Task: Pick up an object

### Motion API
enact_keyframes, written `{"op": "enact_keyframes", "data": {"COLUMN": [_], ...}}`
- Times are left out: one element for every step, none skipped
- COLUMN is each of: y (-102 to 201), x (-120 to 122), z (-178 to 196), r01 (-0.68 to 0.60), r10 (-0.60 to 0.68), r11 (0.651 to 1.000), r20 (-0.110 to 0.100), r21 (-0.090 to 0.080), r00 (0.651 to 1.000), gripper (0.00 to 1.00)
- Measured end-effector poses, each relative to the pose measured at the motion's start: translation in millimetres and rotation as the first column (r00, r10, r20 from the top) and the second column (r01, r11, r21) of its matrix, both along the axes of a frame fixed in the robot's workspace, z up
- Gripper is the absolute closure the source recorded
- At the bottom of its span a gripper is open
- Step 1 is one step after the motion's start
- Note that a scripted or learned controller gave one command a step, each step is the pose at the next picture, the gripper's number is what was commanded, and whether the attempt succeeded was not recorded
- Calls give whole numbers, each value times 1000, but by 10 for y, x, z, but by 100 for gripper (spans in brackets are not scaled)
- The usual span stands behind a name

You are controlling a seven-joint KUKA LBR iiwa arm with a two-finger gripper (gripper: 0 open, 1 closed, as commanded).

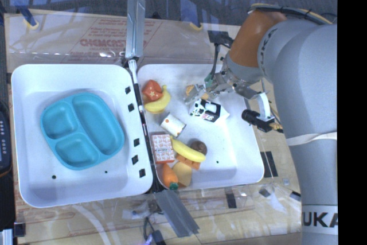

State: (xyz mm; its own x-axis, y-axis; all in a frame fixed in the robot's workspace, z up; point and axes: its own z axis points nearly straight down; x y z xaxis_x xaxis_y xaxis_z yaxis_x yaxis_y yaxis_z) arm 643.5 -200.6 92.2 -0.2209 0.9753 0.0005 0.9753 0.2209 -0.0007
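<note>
Arm: I see my grey arm (298,77) reach in over the right bin (243,152).
Gripper: my gripper (211,89) is low at the bin's top part, just above the black-and-white box (207,110).
Fingers: I can't tell; it looks too blurry to me.
Box: it lies near the bin's middle.
Bananas: one (159,102) at the bin's left wall, one (188,150) lower down.
Blue plate (82,130): in the bin left of it.

Glossy blue tray (82,129) — plastic, seemingly; bins (34,181) smooth.
</note>
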Motion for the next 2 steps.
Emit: {"op": "enact_keyframes", "data": {"y": [41, 228], "x": [-54, -597], "z": [-3, -3], "r01": [-36, -19], "r10": [36, 18], "r11": [999, 1000], "r20": [-3, -1], "r21": [1, 0], "r00": [999, 1000], "gripper": [0, 0]}}
